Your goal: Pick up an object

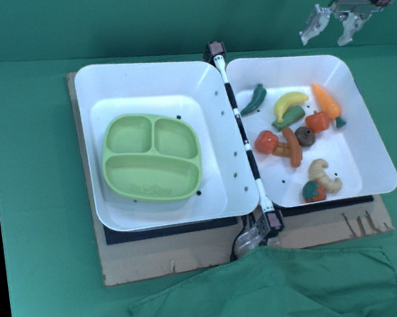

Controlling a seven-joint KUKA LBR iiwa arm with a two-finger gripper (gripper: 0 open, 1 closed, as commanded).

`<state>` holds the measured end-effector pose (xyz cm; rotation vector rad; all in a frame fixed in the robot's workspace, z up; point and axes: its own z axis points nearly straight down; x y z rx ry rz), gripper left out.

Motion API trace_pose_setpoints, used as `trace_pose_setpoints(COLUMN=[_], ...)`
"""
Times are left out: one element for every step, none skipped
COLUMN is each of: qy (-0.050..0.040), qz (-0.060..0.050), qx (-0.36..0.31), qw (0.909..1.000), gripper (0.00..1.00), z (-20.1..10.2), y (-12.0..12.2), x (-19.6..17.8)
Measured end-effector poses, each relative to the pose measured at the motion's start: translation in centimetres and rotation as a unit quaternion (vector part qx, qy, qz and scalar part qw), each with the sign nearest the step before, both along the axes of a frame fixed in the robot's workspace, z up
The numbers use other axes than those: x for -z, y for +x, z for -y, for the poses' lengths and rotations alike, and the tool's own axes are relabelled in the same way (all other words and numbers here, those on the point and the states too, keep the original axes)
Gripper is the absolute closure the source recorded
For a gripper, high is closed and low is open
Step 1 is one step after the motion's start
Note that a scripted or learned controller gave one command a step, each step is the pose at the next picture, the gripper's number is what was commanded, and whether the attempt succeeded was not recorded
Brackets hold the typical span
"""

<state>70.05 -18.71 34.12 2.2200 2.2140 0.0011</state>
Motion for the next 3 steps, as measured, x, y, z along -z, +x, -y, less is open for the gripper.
trace_pose_setpoints(qy=[0.0015,0.0002,0.0005], qz=[-0.005,-0.001,0.0], qx=[0.0,0.0,0.001], qw=[1.0,1.0,1.0], gripper=[0.0,0.0,0.0], z=[0.0,0.0,0.1], y=[-0.1,-0.5,-1.8], x=[9.8,12.0,10.1])
